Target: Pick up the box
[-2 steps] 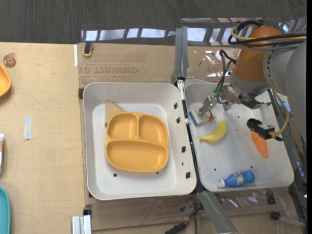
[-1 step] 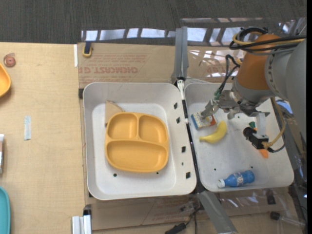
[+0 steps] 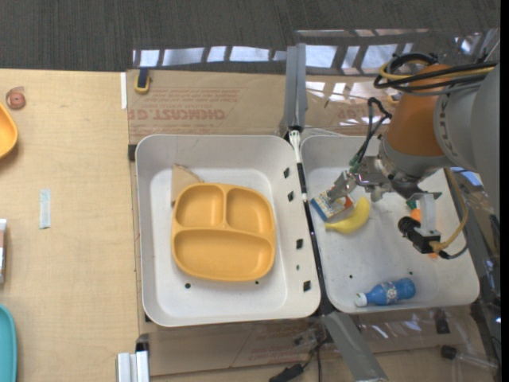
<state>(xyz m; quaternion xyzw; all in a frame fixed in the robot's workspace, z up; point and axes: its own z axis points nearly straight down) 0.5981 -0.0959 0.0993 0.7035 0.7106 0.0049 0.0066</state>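
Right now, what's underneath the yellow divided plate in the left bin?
A tan cardboard piece pokes out from under the yellow divided plate at its upper left corner; the rest is covered.

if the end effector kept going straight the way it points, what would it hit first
Most likely the small box right under the end effector, with the banana lying against it; depth is hard to judge from this slanted view.

The divided plate (image 3: 224, 231) lies in the left bin (image 3: 151, 237). In the right bin (image 3: 453, 289), the box (image 3: 330, 205) touches the banana (image 3: 352, 218); the bottle (image 3: 387, 292) lies nearer the front.
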